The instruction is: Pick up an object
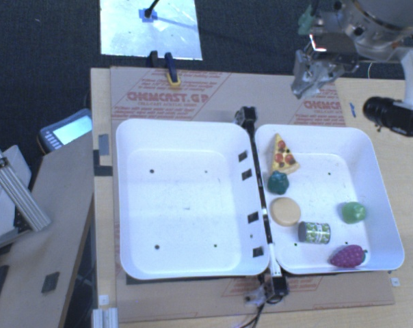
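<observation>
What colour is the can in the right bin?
Dark grey can with a green label band, seen in the camera view.

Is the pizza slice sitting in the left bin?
No, the pizza slice lies in the right bin, near its back left corner, above the green toy.

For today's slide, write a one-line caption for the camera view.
Gripper above the bench behind the right bin, which holds a pizza slice, can and grapes.
</observation>
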Robot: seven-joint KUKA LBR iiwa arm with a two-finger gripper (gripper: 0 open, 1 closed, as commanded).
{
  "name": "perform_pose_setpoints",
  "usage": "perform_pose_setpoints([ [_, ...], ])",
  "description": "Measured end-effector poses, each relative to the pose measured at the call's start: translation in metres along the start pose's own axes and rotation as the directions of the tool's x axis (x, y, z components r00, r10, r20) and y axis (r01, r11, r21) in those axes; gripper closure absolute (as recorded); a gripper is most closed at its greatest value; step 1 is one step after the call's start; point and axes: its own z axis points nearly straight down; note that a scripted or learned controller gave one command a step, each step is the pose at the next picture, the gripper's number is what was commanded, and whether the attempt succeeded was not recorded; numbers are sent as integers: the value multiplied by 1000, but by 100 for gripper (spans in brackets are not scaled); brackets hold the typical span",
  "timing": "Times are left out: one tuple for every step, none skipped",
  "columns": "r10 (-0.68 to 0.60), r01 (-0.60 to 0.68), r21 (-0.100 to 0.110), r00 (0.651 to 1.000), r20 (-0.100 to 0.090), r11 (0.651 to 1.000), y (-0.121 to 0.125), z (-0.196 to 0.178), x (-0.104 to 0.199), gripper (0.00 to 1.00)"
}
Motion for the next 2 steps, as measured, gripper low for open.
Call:
perform_pose_setpoints([
  [-1,1,4,1000,0,1000,-17,-13,78,100],
  [2,-2,5,1000,1,1000,-2,-12,138,100],
])
